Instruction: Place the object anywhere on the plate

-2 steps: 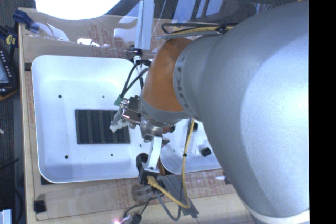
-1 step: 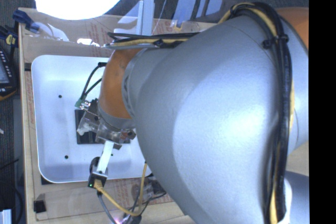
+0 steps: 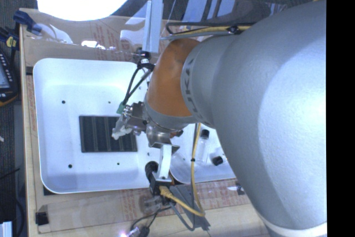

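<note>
- Two shallow white bins sat side by side on the bench [image 3: 83,208]. The left bin [image 3: 55,91] lay in plain sight, while most of the right bin [image 3: 186,172] was covered by the grey arm [image 3: 260,102] and its orange band [image 3: 166,86].
- The tool [image 3: 128,122] hung over the left bin, close to the wall shared with the right bin. The wrist above it hid so much that it could not be told whether the tool was open or closed.
- A small pale object [image 3: 118,132] showed right at the tool's tip. It could not be told whether the tool gripped it or whether it simply lay under the tool.
- A dark ribbed panel [image 3: 100,133] lay flat on the floor of the left bin. Its near edge was directly beneath the tool, and the rest stretched away from the tool on the side opposite the arm. The pale object was over that near edge.
- Two small dark-capped things [image 3: 216,161] stood behind the tool on the arm's side, in the visible strip of the right bin. They were near each other and well apart from the pale object, and were too small to identify.
- A round plate could not be made out anywhere near the tool.
</note>
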Motion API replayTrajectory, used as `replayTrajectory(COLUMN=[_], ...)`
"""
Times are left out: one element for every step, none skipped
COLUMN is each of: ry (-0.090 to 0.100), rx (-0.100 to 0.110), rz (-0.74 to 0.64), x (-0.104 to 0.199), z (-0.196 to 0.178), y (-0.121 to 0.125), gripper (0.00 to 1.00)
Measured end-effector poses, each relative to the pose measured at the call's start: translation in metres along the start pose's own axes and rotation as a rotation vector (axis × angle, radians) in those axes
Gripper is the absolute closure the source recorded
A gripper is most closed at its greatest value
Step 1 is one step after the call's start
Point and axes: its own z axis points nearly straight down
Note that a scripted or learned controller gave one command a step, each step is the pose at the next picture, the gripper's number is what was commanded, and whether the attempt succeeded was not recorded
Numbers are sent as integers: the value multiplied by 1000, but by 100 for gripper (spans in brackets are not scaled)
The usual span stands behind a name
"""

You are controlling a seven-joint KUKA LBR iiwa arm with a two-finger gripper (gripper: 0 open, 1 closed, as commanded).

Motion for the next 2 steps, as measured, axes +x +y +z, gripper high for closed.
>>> replayTrajectory(ry=[0,2], rx=[1,-2], rz=[222,8], x=[58,-29], z=[100,-54], y=[-22,6], gripper=[100,100])
